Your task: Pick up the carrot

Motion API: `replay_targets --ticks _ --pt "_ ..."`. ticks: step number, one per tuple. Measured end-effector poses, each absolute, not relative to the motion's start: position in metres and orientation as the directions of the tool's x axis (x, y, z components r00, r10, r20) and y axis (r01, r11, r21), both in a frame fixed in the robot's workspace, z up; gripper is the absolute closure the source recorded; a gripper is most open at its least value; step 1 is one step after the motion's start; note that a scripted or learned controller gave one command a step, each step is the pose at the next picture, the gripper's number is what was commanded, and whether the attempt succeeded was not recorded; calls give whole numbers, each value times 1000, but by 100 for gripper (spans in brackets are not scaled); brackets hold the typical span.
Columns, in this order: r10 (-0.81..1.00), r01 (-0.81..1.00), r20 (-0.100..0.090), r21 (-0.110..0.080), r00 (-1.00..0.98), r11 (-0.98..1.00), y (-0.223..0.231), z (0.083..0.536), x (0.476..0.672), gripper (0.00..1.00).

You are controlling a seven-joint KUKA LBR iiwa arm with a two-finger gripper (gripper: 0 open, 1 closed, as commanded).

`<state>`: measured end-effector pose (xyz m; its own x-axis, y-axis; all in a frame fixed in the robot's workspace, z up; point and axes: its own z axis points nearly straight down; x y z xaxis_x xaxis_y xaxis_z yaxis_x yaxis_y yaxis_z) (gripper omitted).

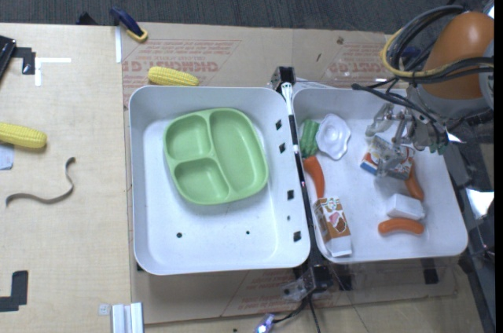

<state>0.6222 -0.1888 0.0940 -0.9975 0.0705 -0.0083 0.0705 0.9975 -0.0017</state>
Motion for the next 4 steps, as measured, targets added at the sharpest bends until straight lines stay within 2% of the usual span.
replay_targets --ticks 1,2,3,4 --pt "266 266 -2 0 -964 964 -129 92 540 0" --pt "465 465 -6 0 -885 885 -100 93 652 0" --pt "485 485 -5 0 -874 874 -93 93 561 0" --pt "625 625 -1 0 -781 781 -2 191 490 0"
